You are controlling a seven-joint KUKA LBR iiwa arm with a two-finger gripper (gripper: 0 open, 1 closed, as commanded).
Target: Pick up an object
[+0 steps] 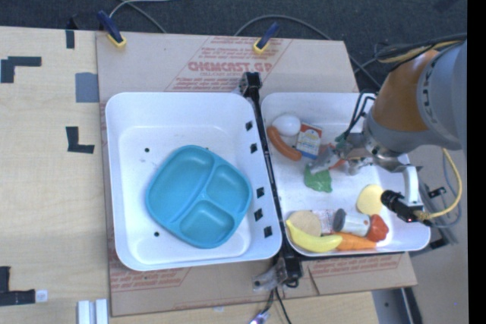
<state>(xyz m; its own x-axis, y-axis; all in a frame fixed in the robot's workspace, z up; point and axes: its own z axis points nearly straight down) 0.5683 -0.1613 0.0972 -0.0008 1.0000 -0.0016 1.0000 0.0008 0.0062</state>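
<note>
Gripper (334, 160), right-centre of frame, low in the right bin (395, 245); I cannot tell how it is set. Nearest pick: green piece (319, 180), just below it. I advise a straight descent, avoiding the sausage (283, 145) and small carton (307, 139).

Two shallow white bins sit side by side on the bench: the left bin (121, 163) carries one blue divided plate (199, 196), with three compartments. The right bin (414, 243) carries a jumble of toy food: one white egg (287, 123), one sausage (283, 144), one small carton (308, 139), one green piece (319, 180), one yellow banana (313, 241), one carrot (355, 242), one round tan biscuit (305, 222), one pale yellow fruit (369, 199) and one red piece (377, 227). Two clamps (111, 28) grip the cardboard's far edge.
</note>
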